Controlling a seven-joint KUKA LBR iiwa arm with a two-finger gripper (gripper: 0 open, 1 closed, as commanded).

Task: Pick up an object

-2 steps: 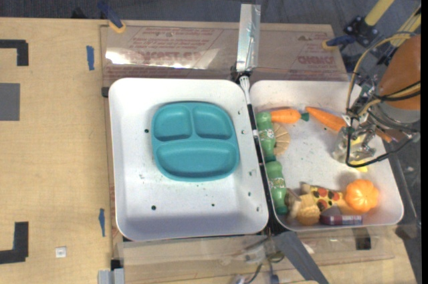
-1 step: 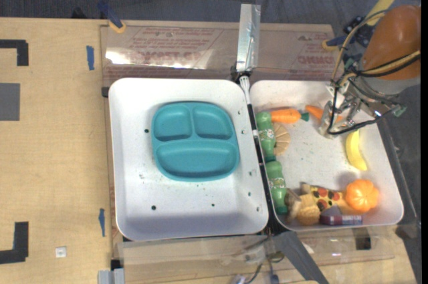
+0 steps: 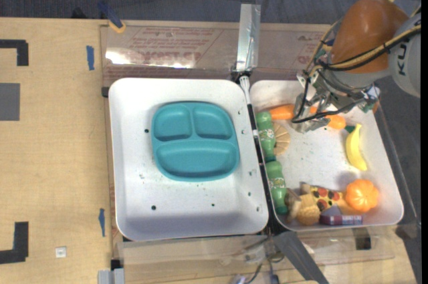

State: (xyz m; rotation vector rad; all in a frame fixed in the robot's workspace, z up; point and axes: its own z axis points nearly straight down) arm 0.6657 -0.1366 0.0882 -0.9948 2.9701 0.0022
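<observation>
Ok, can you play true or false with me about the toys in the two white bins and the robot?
1. The teal divided plate lies in the left bin. True.
2. The banana is in the same bin as the plate. False: it lies in the right bin, near its right side.
3. The pincer hangs over the far end of the right bin, by the carrot. True.
4. The orange sits at the far end of its bin. False: it is at the near end, right of the pile of small toys.
5. Two green bottles lie along the right bin's left wall. True.
</observation>
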